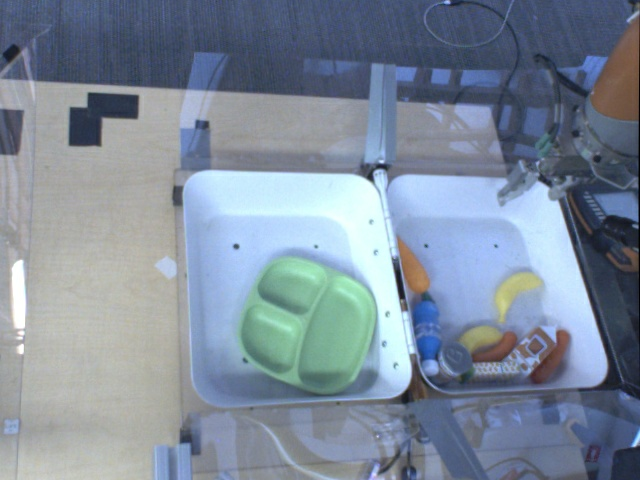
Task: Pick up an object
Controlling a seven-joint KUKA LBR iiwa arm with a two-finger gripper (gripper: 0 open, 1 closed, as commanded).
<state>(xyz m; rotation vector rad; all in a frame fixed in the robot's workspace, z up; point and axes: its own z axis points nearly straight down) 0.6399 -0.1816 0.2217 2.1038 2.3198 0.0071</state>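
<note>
My gripper (533, 181) hangs over the far right corner of the right bin (470, 230), its two fingers spread open with nothing between them. Below it in that bin lie a yellow banana (517, 293), an orange carrot (412, 266) against the left wall, and a blue bottle (427, 326). Along the near wall are a metal can (455, 360), a second yellow piece (479, 336), a red sausage (497, 347), a small carton (527, 352) and another sausage (553, 356). All of these sit well apart from the gripper.
The left bin (230, 218) holds a green divided plate (308, 323), tilted toward its near right. A metal divider (379, 118) runs behind the bins' shared wall. Cables (470, 18) lie on the floor behind, and dark equipment (610, 233) sits right of the right bin.
</note>
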